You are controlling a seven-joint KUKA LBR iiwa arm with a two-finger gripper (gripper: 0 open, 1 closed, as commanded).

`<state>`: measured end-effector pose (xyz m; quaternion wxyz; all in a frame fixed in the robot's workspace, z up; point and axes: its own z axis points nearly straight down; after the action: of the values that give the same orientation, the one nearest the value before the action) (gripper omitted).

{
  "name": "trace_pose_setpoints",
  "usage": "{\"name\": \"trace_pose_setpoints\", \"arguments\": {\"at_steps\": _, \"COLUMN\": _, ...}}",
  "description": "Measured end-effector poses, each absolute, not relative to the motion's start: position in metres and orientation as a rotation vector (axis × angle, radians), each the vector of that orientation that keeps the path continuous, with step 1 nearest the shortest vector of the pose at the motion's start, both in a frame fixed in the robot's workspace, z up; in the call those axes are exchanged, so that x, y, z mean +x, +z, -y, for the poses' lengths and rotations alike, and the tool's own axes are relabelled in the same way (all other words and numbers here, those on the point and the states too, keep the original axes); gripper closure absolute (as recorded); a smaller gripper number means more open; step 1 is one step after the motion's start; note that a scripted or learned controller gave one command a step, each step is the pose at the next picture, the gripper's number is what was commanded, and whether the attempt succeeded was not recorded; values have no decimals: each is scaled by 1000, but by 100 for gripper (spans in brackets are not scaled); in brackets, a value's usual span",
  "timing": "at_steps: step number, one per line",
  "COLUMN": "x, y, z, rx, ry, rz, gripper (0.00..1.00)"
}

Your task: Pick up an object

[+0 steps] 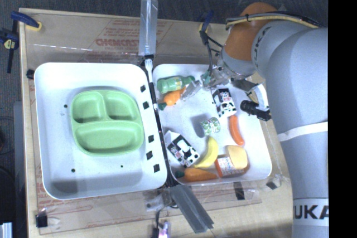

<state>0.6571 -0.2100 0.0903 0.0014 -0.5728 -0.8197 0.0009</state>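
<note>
The right bin (257, 136) holds a jumble of toy foods. A green bottle (170, 84) and a small carrot (173, 97) lie at its far left corner. A cow-patterned box (224, 102) sits near the far right, and a green-and-white can (210, 126) lies in the middle beside a red sausage (236, 130). At the near side are a banana (207, 153), a second cow-patterned box (183, 149), an orange jar (231, 160) and a long carrot (199, 174). My gripper (208, 79) is low at the bin's far edge, between the green bottle and the cow-patterned box.
The left bin (50, 164) bears a green divided plate (106, 121). A divider with black clips (152, 125) separates the bins. The grey arm (295, 92) covers the bench's right side. Blue clamps (22, 19) grip the bench's far left corner.
</note>
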Motion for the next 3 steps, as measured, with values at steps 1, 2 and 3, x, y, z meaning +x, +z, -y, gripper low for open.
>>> {"name": "trace_pose_setpoints", "arguments": {"at_steps": 1, "x": 586, "y": 147, "z": 210, "rx": -1658, "ry": 2, "rz": 2665, "gripper": 0}}
{"name": "trace_pose_setpoints", "arguments": {"at_steps": 2, "x": 657, "y": 149, "z": 210, "rx": -1763, "ry": 3, "rz": 2597, "gripper": 0}}
{"name": "trace_pose_setpoints", "arguments": {"at_steps": 3, "x": 657, "y": 153, "z": 211, "rx": -2088, "ry": 4, "rz": 2344, "gripper": 0}}
